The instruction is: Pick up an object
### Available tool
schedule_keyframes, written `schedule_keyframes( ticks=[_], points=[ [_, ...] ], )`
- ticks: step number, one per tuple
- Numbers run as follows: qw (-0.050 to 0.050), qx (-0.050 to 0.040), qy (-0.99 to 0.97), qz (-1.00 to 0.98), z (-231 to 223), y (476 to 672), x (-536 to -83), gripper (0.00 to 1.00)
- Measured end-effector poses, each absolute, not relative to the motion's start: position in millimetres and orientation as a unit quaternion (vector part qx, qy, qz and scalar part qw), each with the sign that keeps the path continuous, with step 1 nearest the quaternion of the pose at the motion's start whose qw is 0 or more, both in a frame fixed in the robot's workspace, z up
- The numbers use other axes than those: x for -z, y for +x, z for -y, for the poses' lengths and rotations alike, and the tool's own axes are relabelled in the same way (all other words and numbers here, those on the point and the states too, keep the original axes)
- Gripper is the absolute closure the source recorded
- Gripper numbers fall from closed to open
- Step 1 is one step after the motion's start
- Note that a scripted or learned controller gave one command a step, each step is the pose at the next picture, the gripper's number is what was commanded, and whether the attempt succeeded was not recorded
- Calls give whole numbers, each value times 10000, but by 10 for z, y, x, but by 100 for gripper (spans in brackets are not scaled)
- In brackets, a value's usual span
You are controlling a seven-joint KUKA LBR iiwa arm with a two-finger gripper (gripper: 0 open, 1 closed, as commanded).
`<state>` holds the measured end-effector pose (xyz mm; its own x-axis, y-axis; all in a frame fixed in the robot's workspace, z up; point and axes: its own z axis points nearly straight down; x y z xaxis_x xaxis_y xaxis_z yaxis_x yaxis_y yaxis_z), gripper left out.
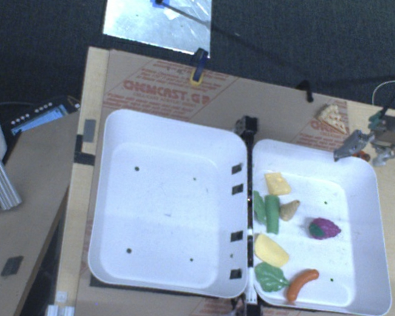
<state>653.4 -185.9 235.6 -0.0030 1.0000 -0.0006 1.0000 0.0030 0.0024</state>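
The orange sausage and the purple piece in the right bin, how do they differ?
The orange sausage is long, thin and slightly curved; the purple piece is short, rounded and lumpy. The sausage lies near the bin's front edge, beside a green leafy piece; the purple piece lies farther back, apart from the other items. Both are toy foods lying loose in the right bin, and the hand hovers over the back rim, away from both.

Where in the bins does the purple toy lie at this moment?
In the camera view, the purple toy lies in the right bin, toward its right side, alone on the white floor, to the right of the small tan piece and above the orange sausage.
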Motion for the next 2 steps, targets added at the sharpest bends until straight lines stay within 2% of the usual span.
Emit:
schedule_keyframes(
  ticks=[1, 2],
  points=[
    [31, -18, 7048, -7094, 1860, 6544, -2473, 100],
    [36, -44, 7031, -7110, 1174, 6661, -3170, 100]
  ],
)
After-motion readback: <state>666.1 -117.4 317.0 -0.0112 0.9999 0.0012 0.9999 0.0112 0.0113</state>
